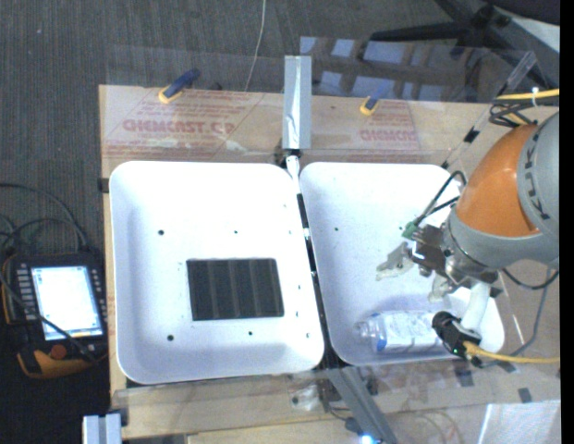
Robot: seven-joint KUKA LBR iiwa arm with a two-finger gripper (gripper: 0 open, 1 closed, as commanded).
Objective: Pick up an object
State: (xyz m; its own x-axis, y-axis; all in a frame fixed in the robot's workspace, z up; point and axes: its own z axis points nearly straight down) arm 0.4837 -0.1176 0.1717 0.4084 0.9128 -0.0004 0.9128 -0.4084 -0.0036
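A: How far along is the pick?

B: Not done, by my reading. The plastic bottle [400,331] lies on its side on the floor of the right bin [360,211], near the bin's front wall. Nothing is lifted.

A: And the gripper?

B: The gripper [425,257] hangs over the right half of that same bin, below the orange band of the arm [508,192]. I cannot tell how far it is open; the wrist hardware and cables crowd that spot, and nothing can be seen held in it.

A: Where does the bottle sit from it?

B: Roughly at six to seven o'clock from the gripper, near but apart. A white part of the arm's end sits just beside the bottle's right end, at about three o'clock from the bottle; whether it touches, I cannot say.

A: Anything else to pick from?

B: The left bin [148,202] holds a dark, ribbed rectangular pad [235,288] lying flat near its middle, well apart from the gripper at about nine o'clock.

A: So what remains?

B: The whole grasp and lift, I judge: come down on the bottle, close on it, raise it clear.
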